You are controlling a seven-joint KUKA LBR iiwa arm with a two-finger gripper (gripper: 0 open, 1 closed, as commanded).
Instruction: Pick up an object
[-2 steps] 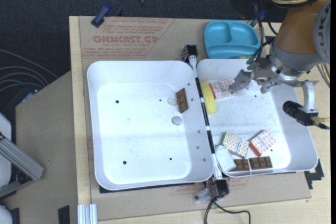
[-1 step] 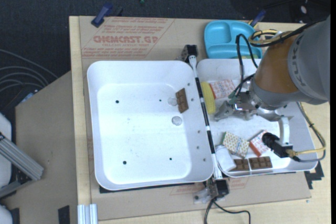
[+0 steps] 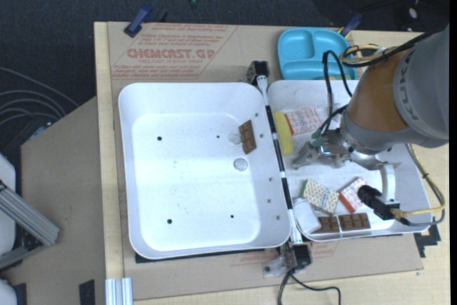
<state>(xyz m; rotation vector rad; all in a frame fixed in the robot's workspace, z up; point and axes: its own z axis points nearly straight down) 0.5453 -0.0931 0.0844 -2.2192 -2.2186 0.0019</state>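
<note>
Nearest the camera, along the front wall of the right bin (image 3: 400,223), lies a flat brown bar (image 3: 344,223) that looks like a chocolate slab, and just behind it a patterned pouch (image 3: 320,196) and a small red-and-white packet (image 3: 351,194), touching or nearly so. These look light; the pouch seems soft and crinkly, likely to slip or fold under a pinch, while the brown bar looks stiff and thin, so it lies too flat to grip easily except across its short edges.

Further back in the same bin, the gripper (image 3: 314,151) hangs low over the bin floor between the pouch and a yellow bar (image 3: 284,133) that lies along the bin's left wall. Whether its metal fingers are spread or closed I cannot tell, and nothing is visibly between them. The yellow bar looks rigid and narrow, probably the easiest thing to take, across its width. Behind it sits a red-printed white packet (image 3: 303,119).

In the left bin (image 3: 143,153) lies another small brown bar (image 3: 248,136), well apart from the gripper. Farthest back stands a blue tray (image 3: 307,53).
</note>
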